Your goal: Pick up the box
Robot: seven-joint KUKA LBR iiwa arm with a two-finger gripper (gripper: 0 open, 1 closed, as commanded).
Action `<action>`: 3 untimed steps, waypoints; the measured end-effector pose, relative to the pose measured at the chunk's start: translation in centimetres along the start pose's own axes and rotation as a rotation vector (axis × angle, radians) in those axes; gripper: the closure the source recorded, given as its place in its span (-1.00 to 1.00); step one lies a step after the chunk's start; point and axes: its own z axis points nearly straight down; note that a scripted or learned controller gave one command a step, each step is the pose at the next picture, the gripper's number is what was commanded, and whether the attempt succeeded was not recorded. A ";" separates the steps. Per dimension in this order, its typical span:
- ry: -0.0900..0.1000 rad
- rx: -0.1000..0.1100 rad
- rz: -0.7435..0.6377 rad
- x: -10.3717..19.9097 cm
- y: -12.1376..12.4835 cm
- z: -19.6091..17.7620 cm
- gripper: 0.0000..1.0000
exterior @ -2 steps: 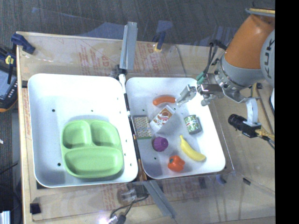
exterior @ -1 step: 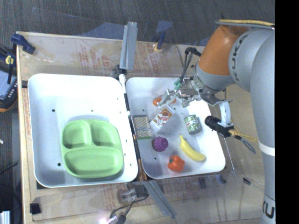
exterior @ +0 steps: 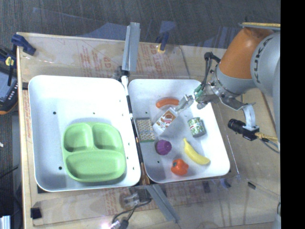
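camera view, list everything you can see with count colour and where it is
bins: 2, white, side by side on the bench
tray: 1, green, three compartments, in the left bin
box: 1, white with red print, middle of the right bin, tilted
sausage: 1, orange-red, far side of the right bin
can: 1, green label, right of the box
sponge: 1, speckled grey-green, by the right bin's left wall
plum: 1, purple, below the box
banana: 1, yellow, near side of the right bin
pepper: 1, red-orange, near edge of the right bin
arm: 1, grey with orange band, reaching in from the right
gripper: 1, above the box's far end
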 end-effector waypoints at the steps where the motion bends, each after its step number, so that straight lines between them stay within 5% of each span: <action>1: 0.001 0.004 0.075 6.8 4.0 7.1 -1.00; 2: -0.003 -0.011 0.033 1.2 7.9 10.5 -1.00; 3: 0.001 0.000 -0.004 -0.2 2.4 7.7 -1.00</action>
